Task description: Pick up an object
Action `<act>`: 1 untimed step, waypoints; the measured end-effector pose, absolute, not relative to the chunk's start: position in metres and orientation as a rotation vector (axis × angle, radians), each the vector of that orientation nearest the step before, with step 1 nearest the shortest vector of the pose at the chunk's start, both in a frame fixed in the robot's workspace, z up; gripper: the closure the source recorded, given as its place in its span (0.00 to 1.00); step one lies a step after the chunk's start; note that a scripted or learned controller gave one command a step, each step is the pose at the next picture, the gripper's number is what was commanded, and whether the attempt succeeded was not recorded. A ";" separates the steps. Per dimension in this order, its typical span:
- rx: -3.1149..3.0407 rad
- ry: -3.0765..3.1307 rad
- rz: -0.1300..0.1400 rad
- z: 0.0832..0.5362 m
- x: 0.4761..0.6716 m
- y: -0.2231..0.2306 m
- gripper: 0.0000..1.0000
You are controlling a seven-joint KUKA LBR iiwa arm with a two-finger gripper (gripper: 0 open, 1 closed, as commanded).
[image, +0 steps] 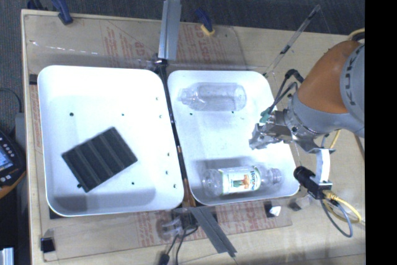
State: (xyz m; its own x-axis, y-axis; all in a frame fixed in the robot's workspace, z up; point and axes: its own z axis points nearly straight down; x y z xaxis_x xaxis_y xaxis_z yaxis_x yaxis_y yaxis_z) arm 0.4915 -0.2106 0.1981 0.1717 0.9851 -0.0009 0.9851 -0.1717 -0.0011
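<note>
Camera view — we list: gripper [259, 137] over right bin [186, 133], grip state untellable; labelled bottle [242, 180] below it, clear bottle [213, 97] above. Risk — smooth bottles rolling from a pinch.

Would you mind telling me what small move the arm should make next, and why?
Probably shift the gripper toward the labelled bottle and lower over it. The gripper hangs at the right bin's right side with nothing seen in it, and that bottle lies on its side closest to it; the clear bottle lies farther off.
</note>
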 end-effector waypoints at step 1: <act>-2.693 -1.616 0.001 0.226 0.529 -0.199 1.00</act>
